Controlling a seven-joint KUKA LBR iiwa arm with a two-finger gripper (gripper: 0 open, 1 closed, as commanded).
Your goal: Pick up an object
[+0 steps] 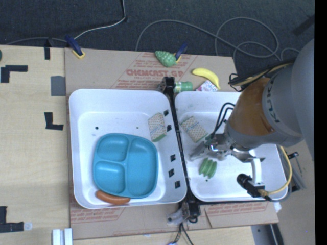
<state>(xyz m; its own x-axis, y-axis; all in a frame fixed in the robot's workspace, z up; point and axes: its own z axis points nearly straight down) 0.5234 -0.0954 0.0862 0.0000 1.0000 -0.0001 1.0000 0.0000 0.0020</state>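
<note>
Right bin [286, 180]: gripper [204, 151], whether spread or clenched I cannot tell, hangs just above a green pod [207, 167] lying on the bin floor, its long axis running roughly toward the near wall.

Pale wooden bench top [25, 137] with black tape marks, left of a brown cardboard sheet [117, 73]. Beyond the cardboard sheet, dark carpet floor [61, 9] crossed by thin cables [245, 27]. Even, bright lighting.

Even, fairly bright overhead light, soft faint shadows inside the white bins [82, 137], mild glare on their rims, slightly soft low-resolution focus throughout, dark floor [204, 9] beyond the counter [30, 137]
</note>
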